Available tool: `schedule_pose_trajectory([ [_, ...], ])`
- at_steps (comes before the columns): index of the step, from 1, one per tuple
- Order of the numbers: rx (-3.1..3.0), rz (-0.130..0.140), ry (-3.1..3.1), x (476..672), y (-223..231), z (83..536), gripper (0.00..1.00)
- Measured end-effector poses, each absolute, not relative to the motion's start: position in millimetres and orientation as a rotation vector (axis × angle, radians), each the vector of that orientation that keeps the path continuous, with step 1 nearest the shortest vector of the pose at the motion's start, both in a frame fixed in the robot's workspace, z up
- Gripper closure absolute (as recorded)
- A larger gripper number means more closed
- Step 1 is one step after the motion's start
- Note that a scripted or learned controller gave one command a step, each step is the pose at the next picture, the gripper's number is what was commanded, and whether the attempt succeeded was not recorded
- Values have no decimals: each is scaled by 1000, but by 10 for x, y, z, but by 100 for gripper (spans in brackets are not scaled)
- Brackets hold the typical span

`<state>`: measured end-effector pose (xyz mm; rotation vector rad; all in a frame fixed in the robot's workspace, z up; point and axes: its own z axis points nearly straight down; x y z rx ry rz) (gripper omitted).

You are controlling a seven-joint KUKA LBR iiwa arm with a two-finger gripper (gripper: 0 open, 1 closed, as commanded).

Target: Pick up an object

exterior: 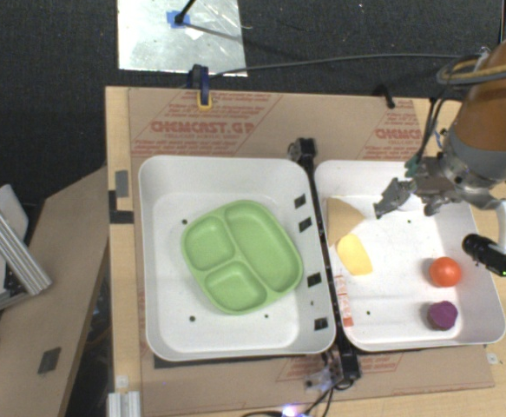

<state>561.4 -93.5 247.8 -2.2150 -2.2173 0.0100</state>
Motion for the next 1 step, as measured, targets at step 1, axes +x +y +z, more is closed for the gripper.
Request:
schedule_pose_trajectory([
  [1,-2219,-1,-2226,5636,-935,2537,0],
])
